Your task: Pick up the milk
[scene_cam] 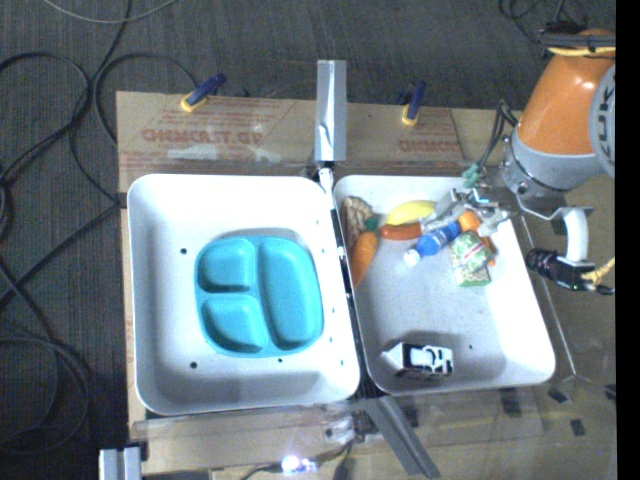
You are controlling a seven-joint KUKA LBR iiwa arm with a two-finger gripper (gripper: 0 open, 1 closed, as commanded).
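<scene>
- We've got one fixed cam above the bench [150, 128], looking down at a slant.
- Far enough back to take in both bins, left [160, 268] & right [510, 318], plus floor w/ cables [60, 78].

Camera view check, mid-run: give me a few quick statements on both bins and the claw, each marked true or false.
1. The blue tray lies in the left bin. True.
2. The milk carton lies at the near edge of the right bin. True.
3. The claw hangs over the left bin. False: it is at the right bin's far corner.
4. The carrot lies on the blue tray. False: it is in the right bin, by the divider.
5. The milk carton is between the claw's fingers. False: it lies apart from the claw.
</scene>
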